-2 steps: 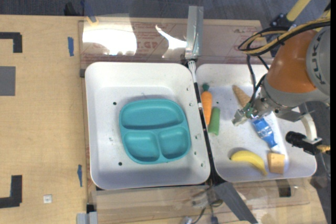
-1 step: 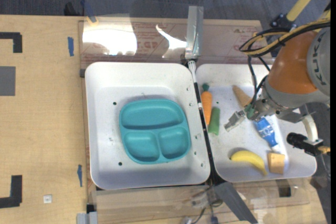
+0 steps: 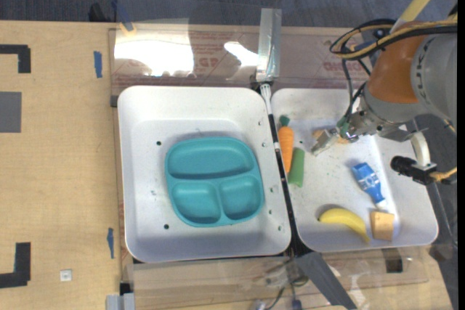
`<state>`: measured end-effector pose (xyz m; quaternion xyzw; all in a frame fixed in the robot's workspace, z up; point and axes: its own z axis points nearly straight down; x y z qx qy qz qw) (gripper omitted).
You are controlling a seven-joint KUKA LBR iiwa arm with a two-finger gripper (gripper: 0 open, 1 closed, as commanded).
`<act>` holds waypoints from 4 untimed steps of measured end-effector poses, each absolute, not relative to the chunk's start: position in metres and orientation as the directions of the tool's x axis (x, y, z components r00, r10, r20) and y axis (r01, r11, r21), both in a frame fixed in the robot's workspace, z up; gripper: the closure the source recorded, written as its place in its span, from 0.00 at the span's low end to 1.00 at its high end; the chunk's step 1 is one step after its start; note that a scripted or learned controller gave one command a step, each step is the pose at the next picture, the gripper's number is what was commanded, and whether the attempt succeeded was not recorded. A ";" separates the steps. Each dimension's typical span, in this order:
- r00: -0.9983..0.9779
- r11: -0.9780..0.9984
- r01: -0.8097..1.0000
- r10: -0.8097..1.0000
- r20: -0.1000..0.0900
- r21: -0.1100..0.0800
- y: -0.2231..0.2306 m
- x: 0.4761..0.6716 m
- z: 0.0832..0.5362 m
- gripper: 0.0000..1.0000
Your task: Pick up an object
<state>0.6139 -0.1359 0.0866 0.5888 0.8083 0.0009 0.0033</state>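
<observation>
A pale wooden bench carries two white bins: the left bin (image 3: 134,156) holds a teal divided tray (image 3: 213,180), and the right bin (image 3: 414,232) holds the loose objects. My gripper (image 3: 325,141) hangs in the upper middle of the right bin, and I cannot tell how it is set. Nothing sits in it that I can make out. Nearest lie the carrot (image 3: 285,144) and the green piece (image 3: 296,167), just left of me against the bin's wall. The blue packet (image 3: 368,181) lies lower right, the banana (image 3: 344,220) and tan block (image 3: 382,224) near the bottom edge. The risk, as I judge it: the wall crowds the carrot, so a finger may strike the rim or nudge it away.
</observation>
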 end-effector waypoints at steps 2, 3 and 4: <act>-0.108 0.108 0.994 0.994 -0.002 0.006 -0.121 0.619 0.086 0.00; -0.300 0.300 0.954 0.954 -0.003 0.002 -0.147 0.668 0.159 0.00; -0.361 0.361 0.933 0.933 0.004 -0.006 -0.102 0.666 0.146 0.00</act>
